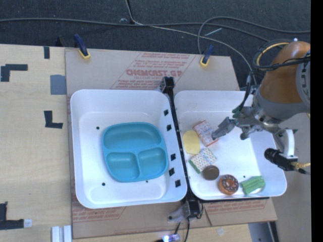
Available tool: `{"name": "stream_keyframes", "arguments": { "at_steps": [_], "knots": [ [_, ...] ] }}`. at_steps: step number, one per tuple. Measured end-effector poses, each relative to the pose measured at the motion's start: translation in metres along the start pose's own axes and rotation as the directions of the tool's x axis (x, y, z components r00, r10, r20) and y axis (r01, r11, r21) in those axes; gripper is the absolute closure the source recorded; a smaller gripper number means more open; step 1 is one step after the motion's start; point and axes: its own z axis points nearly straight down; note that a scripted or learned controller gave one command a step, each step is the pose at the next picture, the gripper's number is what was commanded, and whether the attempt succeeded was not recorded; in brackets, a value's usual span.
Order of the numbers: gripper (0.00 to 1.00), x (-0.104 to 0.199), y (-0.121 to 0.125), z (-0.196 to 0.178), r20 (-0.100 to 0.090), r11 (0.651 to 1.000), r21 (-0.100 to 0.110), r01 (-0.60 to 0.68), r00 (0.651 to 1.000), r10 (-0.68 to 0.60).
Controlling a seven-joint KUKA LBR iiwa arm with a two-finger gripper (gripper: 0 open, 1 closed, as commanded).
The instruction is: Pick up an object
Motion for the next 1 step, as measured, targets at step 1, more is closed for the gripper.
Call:
{"name": "stream_keyframes", "arguments": {
  "at_steps": [1],
  "knots": [
    [0.0,0.0004,0.003,-0.0078,0.002,1.0,-0.014,0.004,1.0,-0.004]
  ]
}}
